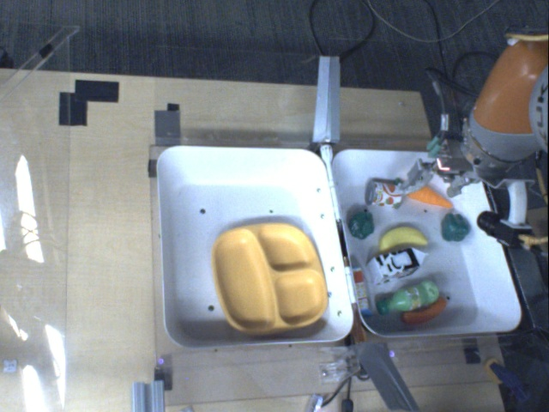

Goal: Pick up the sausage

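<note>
The sausage (426, 313) is a short reddish-brown piece lying near the front wall of the right bin (496, 303). It is pressed against the front side of a green bottle (407, 299), which covers part of it. The gripper (442, 168) hangs over the far part of the same bin, just above an orange carrot-shaped piece (429, 198) and right of a small can (385, 193). It is well behind the sausage, with several objects between them. Nothing shows in its grasp.
The right bin also holds a banana (403, 237), a black-and-white packet (396, 266) and two dark green pieces (360, 223) (455, 227). In the left bin (184, 230) lies a yellow compartment tray (269, 275). A metal divider (328, 101) stands behind the bins.
</note>
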`<state>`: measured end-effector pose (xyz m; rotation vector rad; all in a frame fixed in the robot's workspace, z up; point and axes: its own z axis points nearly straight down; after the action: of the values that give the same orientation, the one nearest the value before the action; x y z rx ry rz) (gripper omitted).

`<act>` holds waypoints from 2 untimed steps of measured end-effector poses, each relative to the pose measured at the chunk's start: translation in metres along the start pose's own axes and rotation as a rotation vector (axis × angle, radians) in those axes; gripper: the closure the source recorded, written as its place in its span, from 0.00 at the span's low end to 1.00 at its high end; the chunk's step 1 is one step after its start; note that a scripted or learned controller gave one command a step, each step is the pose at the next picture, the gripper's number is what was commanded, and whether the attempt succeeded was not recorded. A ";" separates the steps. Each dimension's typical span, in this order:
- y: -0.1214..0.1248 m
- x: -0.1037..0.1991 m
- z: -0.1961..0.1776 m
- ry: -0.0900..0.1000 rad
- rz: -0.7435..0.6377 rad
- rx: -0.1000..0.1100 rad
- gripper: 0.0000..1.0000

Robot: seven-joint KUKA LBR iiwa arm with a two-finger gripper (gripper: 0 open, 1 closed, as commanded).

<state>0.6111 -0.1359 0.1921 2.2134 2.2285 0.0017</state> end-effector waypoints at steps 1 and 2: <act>-0.079 -0.026 0.104 -0.002 -0.132 -0.007 0.00; -0.120 -0.047 0.104 0.001 0.326 -0.010 0.00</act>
<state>0.4918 -0.1842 0.0875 2.5405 1.8368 0.0144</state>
